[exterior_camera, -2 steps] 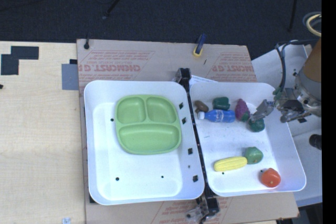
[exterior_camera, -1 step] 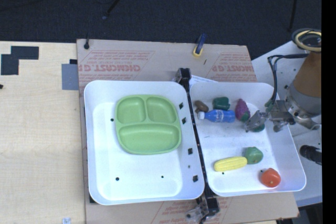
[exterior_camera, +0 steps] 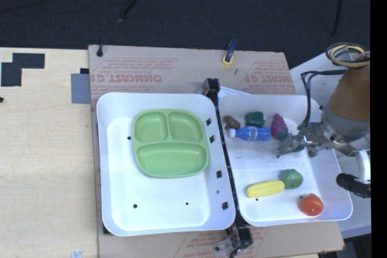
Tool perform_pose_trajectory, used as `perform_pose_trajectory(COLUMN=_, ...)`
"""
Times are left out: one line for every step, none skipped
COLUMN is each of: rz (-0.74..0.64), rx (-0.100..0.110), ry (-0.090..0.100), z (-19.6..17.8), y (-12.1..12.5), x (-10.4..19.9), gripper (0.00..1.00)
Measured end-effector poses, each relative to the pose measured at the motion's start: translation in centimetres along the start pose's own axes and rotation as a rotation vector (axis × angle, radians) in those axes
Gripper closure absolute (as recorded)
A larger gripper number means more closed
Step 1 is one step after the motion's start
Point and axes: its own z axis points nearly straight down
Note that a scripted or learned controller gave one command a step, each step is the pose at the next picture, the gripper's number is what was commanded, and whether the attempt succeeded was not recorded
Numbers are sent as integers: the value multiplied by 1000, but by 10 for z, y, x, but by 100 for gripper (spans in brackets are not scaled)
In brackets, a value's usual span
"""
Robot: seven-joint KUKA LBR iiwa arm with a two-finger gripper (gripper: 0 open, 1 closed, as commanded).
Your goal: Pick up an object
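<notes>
**Arm reaching into the toy bin, with nothing in its grip**

Nearest the camera, a red tomato [exterior_camera: 311, 205] is lying by the front right corner of the right bin [exterior_camera: 266, 217], with a yellow corn cob [exterior_camera: 265, 189] just beside a green pepper-like toy [exterior_camera: 292, 177] a little further in. Above them the gripper [exterior_camera: 289, 146] is hanging low over the bin's middle right; the jaws are appearing slightly spread, pinching nothing. Just beyond, a purple toy [exterior_camera: 278, 125] is sitting near the fingertips, a blue bottle [exterior_camera: 253, 133] is lying on its side, and a dark green toy [exterior_camera: 254, 118] and a small brown piece [exterior_camera: 231, 122] are resting toward the back wall. In the left bin [exterior_camera: 115, 190] a green divided plate [exterior_camera: 170, 142] is lying flat. The risk from here is a miss: the jaws are standing between the purple toy and the pepper, touching neither, so a straight closure would likely catch air, and a descent could nudge a rounded toy aside.
</notes>
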Motion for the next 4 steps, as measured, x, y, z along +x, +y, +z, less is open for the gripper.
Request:
perform_pose_trajectory(rz=2, rx=-1, ry=0, z=39, y=7, x=-3, gripper=0)
perform_pose_trajectory(rz=5, rx=1, ry=1, z=60, y=8, x=-2, gripper=0)
perform_pose_trajectory(rz=9, rx=3, ry=2, z=56, y=7, x=-2, gripper=100)
perform_pose_trajectory(rz=13, rx=3, ry=2, z=24, y=6, x=-8, gripper=100)
